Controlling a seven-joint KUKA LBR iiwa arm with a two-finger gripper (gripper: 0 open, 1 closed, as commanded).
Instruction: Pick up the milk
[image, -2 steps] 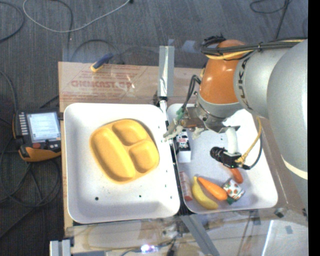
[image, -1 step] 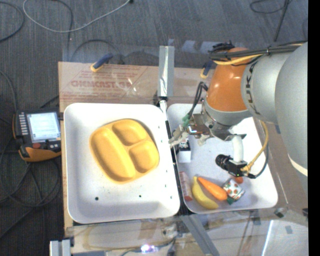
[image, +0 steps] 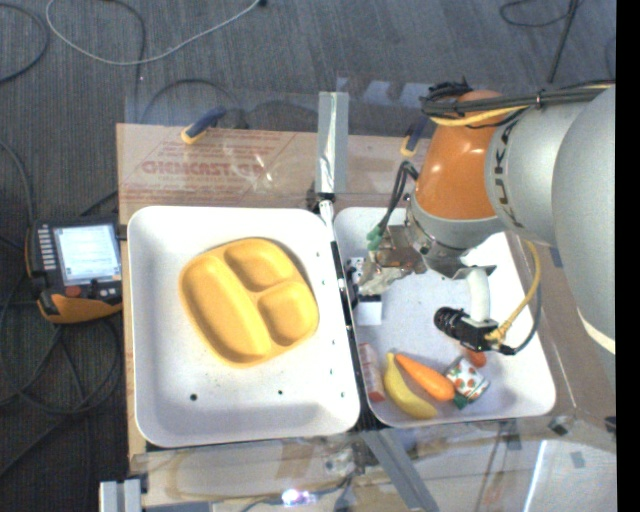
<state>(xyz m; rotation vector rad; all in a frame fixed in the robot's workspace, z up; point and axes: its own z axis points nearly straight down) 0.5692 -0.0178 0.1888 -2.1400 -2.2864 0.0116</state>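
The milk (image: 466, 382) is a small white carton with red and green print. It lies in the right bin's near right corner, touching the tip of a carrot (image: 424, 377). My gripper (image: 372, 274) hangs low over the far left part of the right bin, close to the wall between the bins. It is well away from the milk, up and to the left of it. The arm's orange band and grey wrist hide most of the bin's far half.
A banana (image: 403, 391) lies under the carrot at the right bin's (image: 520, 400) near edge. A small red item (image: 475, 357) sits just above the milk. The left bin (image: 160, 400) holds a yellow divided plate (image: 250, 297). A handheld controller (image: 75, 265) lies left of the bench.
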